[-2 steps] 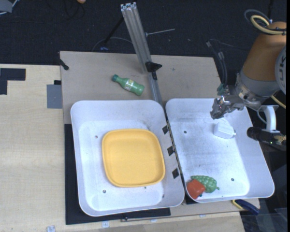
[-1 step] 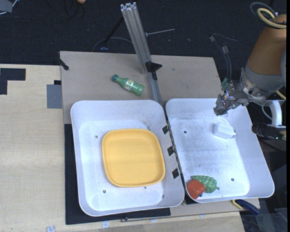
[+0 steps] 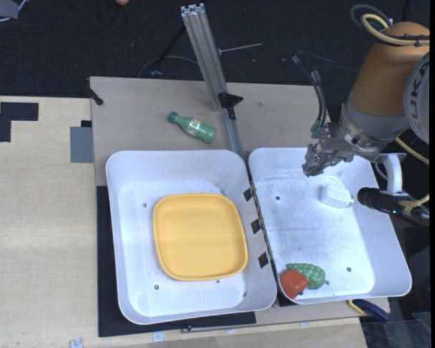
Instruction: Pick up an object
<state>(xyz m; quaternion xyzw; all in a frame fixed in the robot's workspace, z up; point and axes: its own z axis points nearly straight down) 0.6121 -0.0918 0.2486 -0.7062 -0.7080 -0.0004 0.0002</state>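
nearest us, a red and green toy vegetable [image 3: 301,279] lies loose in the right bin [image 3: 380,263]. farther, a small white object [image 3: 336,195] sits below our gripper [image 3: 315,164], which hovers, likely positioned for descent.

Two white bins [image 3: 130,194] are counted on the tabletop [image 3: 275,114]. One yellow plate [image 3: 200,235], one red and green toy vegetable [image 3: 301,278], one small white object [image 3: 336,195] and one green bottle [image 3: 193,127] are seen.

High fixed view slanting down on both bins [image 3: 130,167]
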